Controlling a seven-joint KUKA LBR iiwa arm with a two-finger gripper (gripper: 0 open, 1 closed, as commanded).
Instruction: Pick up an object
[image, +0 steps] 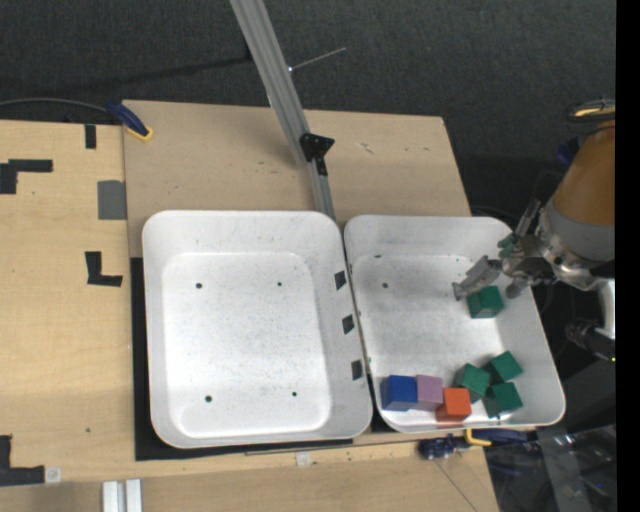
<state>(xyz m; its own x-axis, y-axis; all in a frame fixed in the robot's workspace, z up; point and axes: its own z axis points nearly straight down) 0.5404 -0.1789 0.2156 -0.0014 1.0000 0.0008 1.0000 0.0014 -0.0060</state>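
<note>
Green block (485, 301) lies in the right bin (420, 250), just below the gripper (492, 279), whose jaws seem spread apart. Centring them over the block before closing would help.

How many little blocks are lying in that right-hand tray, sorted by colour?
Green blocks: 4, one apart near the end effector, three clustered at the near right corner
Blue block: 1
Lilac block: 1
Orange block: 1
Total: 7, all in the right bin
</note>
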